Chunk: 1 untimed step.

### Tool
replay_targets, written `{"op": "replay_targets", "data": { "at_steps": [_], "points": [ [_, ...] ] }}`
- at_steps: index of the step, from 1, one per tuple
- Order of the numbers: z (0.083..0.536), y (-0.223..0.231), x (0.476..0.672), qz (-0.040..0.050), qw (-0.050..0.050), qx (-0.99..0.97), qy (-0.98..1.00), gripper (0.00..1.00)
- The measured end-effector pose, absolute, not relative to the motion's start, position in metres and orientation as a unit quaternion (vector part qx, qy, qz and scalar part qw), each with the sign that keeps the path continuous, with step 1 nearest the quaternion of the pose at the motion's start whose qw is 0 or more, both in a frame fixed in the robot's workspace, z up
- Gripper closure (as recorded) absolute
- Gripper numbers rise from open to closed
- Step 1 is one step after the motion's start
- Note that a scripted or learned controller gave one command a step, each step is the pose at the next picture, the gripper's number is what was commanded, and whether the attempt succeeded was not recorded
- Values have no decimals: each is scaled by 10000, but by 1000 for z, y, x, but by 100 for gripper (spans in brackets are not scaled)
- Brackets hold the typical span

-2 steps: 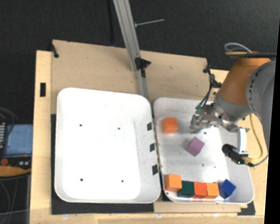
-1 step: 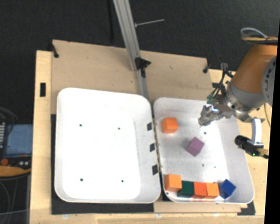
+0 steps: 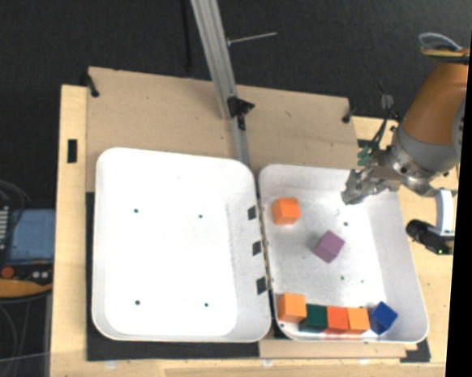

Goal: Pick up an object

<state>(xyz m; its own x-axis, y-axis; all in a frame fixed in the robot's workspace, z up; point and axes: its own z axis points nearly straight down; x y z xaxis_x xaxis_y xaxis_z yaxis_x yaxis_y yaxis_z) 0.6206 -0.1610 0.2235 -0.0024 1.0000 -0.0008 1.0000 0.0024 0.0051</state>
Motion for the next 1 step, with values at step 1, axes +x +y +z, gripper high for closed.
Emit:
{"op": "replay_targets", "data": {
  "at_steps": [1],
  "points": [
    [235,-113,622,17,10,7045,7097,100]
  ]
}}
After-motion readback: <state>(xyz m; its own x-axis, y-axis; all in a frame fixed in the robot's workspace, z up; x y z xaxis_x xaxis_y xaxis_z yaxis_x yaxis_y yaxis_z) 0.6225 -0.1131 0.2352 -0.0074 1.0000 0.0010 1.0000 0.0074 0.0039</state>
